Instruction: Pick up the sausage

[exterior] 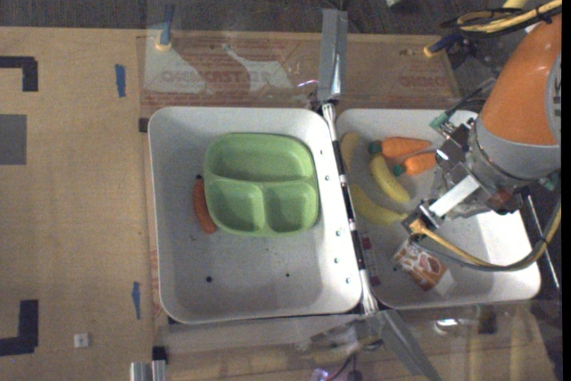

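The two white bins sit side by side on the bench, the left bin [178, 281] and the right bin [500, 281]. The arm [526, 94], grey with its orange band, hangs over the right bin, and its gripper [426, 223] points down near a small printed packet [421, 265]. Whether the claw is released or clenched cannot be told from here.

A green divided plate [261, 183] lies in the left bin. The right bin holds two bananas [385, 178] and two carrots [406, 147], crowded just beside the gripper.

The sausage [204, 206] lies in the left bin, pressed along the plate's left edge and partly tucked under its rim.

The risks, as I judge them: the gripper is over the wrong bin, well apart from the sausage, so a descent here would land on the packet or a banana. The carrots share the sausage's orange-red colour and could be mistaken for it. At the sausage itself, a finger may strike the plate rim and shove plate and sausage aside.

The sausage looks short, slim, smooth and orange-red, lying lengthwise up and down the view
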`<control>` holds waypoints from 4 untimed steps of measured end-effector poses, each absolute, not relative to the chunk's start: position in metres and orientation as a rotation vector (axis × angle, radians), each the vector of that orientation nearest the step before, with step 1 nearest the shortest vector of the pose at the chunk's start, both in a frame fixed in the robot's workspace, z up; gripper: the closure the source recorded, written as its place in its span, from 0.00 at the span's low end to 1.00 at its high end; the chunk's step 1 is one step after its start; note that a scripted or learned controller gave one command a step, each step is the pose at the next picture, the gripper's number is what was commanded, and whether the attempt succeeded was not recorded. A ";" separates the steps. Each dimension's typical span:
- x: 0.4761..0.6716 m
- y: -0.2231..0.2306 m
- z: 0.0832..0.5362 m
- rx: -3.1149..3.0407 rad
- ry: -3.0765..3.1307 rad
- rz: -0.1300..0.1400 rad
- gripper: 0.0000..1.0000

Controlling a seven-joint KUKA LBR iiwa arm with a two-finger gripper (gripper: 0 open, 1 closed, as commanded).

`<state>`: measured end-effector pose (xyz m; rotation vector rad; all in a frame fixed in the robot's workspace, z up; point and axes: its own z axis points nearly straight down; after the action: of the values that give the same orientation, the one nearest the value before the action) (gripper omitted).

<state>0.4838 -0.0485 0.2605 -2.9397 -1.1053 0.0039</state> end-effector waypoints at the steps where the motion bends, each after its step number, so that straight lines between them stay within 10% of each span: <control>1: 0.478 -0.099 0.159 -3.104 -0.457 0.009 1.00; 2: 0.505 -0.017 0.235 -3.074 -0.645 0.004 1.00; 3: 0.479 -0.048 0.246 -2.850 -1.314 0.006 1.00; 4: 0.479 -0.048 0.246 -2.850 -1.314 0.006 0.00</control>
<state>0.4788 -0.0483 0.2465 -2.8501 -1.3136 0.0058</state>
